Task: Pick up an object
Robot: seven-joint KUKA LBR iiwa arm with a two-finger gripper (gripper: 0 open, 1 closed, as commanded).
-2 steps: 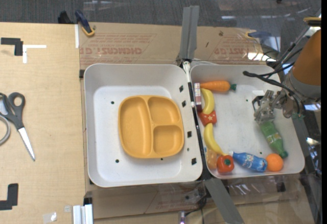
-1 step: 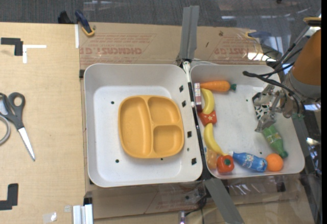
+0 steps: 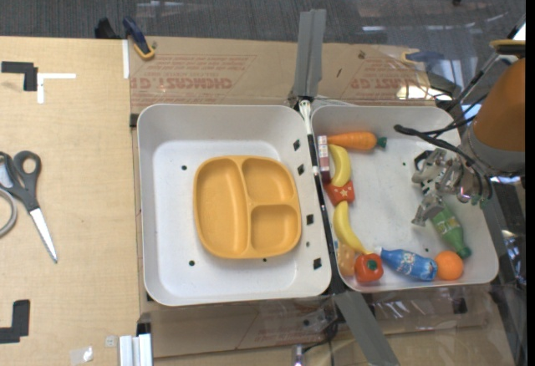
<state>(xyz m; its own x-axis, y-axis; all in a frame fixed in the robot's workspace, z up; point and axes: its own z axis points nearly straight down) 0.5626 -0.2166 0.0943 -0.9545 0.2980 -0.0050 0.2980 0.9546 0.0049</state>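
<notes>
Nearest my lens, along the front wall of the right bin (image 3: pixel 481 277), sit a tomato (image 3: pixel 368 268), a blue bottle (image 3: pixel 410 264) and an orange (image 3: pixel 449 266), in a row. I take the orange as my landmark. The gripper (image 3: pixel 435 189) hangs above the bin floor, up and slightly left of the orange, and I cannot tell how it is set or whether it has anything. Just beneath it, touching or nearly touching the orange's upper side, lies a green bottle (image 3: pixel 449 228) on its side; I judge that the likeliest target. Far left of the orange, by the bin's other wall, lie a carrot (image 3: pixel 353 139), two bananas (image 3: pixel 338 164) and a red piece (image 3: pixel 340 191). Farther left again, the other bin holds a yellow divided plate (image 3: pixel 247 207).

To do this well, I would centre over the green bottle's body, straddle it across its narrow width, and descend clear of the orange.
</notes>
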